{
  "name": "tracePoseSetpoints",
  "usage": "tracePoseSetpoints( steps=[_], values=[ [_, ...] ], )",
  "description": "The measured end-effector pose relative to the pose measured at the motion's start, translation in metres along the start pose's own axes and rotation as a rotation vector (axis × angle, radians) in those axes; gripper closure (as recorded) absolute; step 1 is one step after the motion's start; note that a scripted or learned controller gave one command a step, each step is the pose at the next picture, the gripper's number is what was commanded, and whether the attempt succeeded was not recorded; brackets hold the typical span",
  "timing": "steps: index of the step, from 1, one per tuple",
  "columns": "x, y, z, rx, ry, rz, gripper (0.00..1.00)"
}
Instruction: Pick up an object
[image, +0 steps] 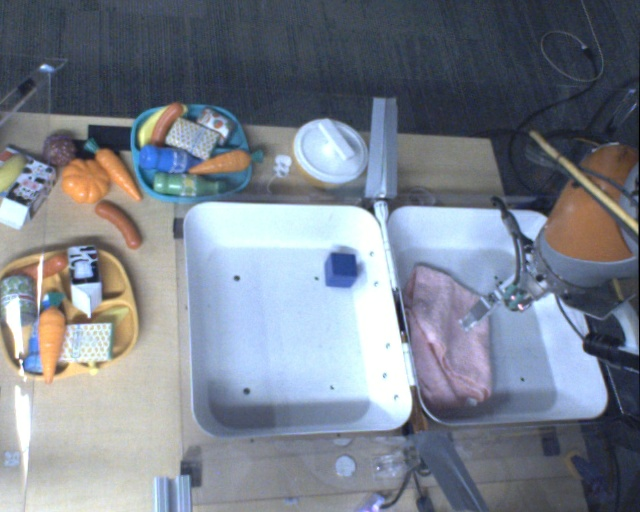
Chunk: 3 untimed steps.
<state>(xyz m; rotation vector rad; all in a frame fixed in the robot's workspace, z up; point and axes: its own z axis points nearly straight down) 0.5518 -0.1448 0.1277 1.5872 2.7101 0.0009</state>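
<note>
While over pink cloth (450, 335), tool (478, 313)

Single fixed camera above bench (300, 470), looking down at slant, mid-distance. Left bin (280, 400) centre frame; right bin (560, 400) beside it; arm (590, 230) enters beyond right bin.

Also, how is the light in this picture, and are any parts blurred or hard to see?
In the camera view the light is even and soft; the left bin shows a faint shadow along its lower wall, the blue block is sharp enough, while the gripper over the pink cloth in the right bin is small and slightly blurred.
</note>
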Motion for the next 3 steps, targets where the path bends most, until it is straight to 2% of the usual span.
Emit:
tracePoseSetpoints(
  steps=[1, 2, 3],
  values=[
    [0.021, 0.066, 0.038, -0.011, -0.006, 0.179, 0.00],
    [0.020, 0.069, 0.026, -0.018, -0.011, 0.170, 1.00],
    [0.037, 0.110, -0.085, -0.003, -0.002, 0.330, 1.00]
  ],
)
